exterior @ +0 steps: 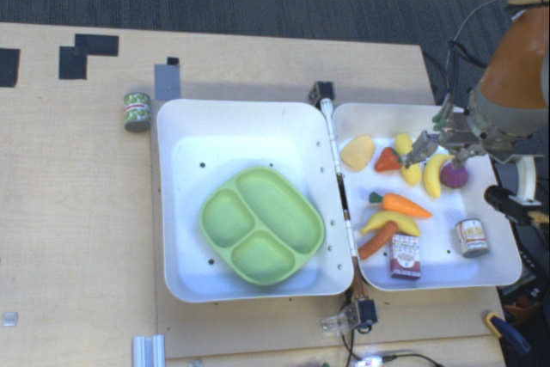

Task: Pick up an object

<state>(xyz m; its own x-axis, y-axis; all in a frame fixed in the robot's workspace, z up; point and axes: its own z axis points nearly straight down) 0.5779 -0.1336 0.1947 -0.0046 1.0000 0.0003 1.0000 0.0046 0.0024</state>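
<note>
Over the right bin (503,271) we have the gripper (427,147) low at about 12 o'clock of that bin, among the toy food, because that is where the pickable things are crowded. Whether it is open or clamped we cannot tell. Nearest it lie a banana (412,170) and a red piece (388,159); a carrot (406,204) sits toward 6 o'clock, and the green tray (260,225) rests in the left bin (172,185).

the pale wooden bench (77,211) bears two shallow white bins side by side, the left bin (172,185) and the right bin (507,266). a small can (137,112) lies just beside the left bin's far left corner.
</note>
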